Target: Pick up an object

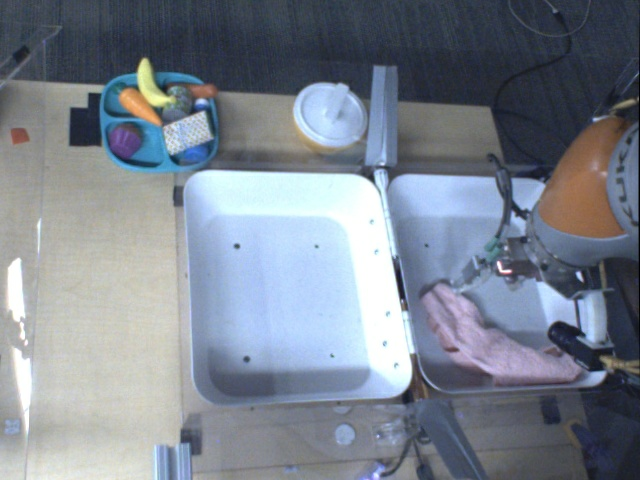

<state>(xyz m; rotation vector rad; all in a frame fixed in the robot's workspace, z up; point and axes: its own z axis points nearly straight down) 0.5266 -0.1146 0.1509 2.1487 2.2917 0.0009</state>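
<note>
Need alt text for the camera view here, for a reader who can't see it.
A grey arm with an orange band reaches from the right, its gripper just above a crumpled pink cloth in the right white bin. Behind the left white bin sit a blue tray of toy food and a white-lidded container.

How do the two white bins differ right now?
The right bin holds a crumpled pink cloth; the left bin shows bare floor. The gripper is over the right bin, not the left bin. The left bin shows whole; the arm covers part of the right bin. Both are shallow, white, round-cornered.
</note>
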